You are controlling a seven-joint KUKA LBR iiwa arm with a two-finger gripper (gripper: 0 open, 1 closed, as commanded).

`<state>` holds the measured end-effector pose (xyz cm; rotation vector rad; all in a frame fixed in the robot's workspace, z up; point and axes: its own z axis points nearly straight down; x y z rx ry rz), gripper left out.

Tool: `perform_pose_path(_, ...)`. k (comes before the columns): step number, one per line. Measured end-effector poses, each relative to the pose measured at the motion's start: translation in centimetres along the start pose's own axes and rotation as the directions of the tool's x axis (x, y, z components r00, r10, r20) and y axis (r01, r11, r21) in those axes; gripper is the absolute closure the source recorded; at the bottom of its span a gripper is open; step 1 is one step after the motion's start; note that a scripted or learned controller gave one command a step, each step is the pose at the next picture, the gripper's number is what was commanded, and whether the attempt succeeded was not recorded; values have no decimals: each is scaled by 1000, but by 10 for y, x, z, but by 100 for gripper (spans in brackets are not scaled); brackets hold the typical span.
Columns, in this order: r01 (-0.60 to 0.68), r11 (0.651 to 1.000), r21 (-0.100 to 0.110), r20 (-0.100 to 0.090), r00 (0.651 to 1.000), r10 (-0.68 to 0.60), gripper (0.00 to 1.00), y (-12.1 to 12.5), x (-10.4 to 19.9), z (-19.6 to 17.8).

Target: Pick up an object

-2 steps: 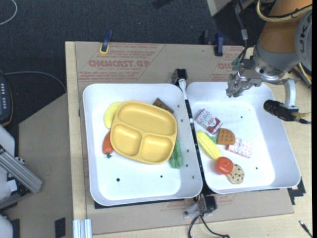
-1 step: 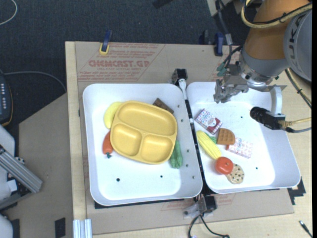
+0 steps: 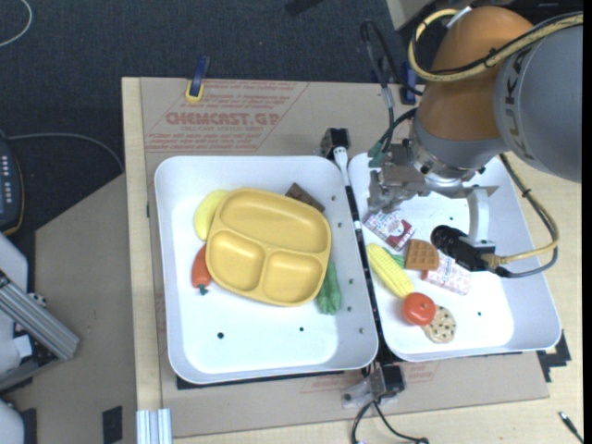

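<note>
My gripper (image 3: pixel 389 195) hangs low over the far left part of the right bin (image 3: pixel 518 333), just above a red and white packet (image 3: pixel 389 230). Near that packet lie a yellow corn cob (image 3: pixel 389 269), a brown waffle piece (image 3: pixel 421 254), a pink and white wrapper (image 3: pixel 451 277), a red tomato (image 3: pixel 418 308) and a chocolate chip cookie (image 3: pixel 442 325). A black part on the arm's cable (image 3: pixel 460 247) sits over the bin's middle. The arm's body hides the bin's far side.
The left bin (image 3: pixel 242 351) holds a yellow divided tray (image 3: pixel 268 245), with a yellow banana-like piece (image 3: pixel 207 214), a red pepper (image 3: pixel 201 271), a green item (image 3: pixel 328 293) and a brown item (image 3: pixel 303 195) around it. Cardboard (image 3: pixel 231 114) lies under both bins.
</note>
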<state>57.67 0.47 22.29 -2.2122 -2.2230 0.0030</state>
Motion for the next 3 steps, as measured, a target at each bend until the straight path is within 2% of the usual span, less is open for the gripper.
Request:
perform_pose_path(1,-1,1000,-1,1,1000,1,100,-25,35,-2)
perform_pose_path(2,-2,1000,-1,2,1000,2,100,-38,63,9)
perform_pose_path(3,-5,1000,-5,2,1000,5,100,-36,59,8)
